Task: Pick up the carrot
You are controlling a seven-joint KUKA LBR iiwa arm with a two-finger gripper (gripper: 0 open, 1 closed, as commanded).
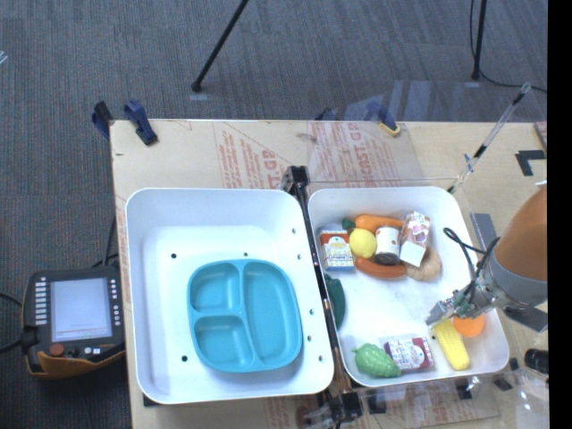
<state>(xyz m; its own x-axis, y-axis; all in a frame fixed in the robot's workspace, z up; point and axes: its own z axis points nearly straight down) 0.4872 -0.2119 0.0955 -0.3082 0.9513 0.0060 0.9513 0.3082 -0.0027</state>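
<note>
The carrot (377, 222), orange with a green top at its left end, lies near the back of the right bin (393, 315), behind a yellow lemon (362, 243) and a small can (387, 245). My gripper (452, 308) hangs low over the bin's front right part, just beside a small orange fruit (471, 326) and a yellow corn cob (452, 346). It is well away from the carrot, to its right and nearer the front. Nothing shows as held.
A blue divided plate (243, 315) sits in the left bin (152, 239). The right bin also holds a red-orange sausage-like piece (382, 270), a tan potato (429, 266), packets (336, 250), a green bunch (376, 361), a red packet (407, 353) and a dark green item (335, 298).
</note>
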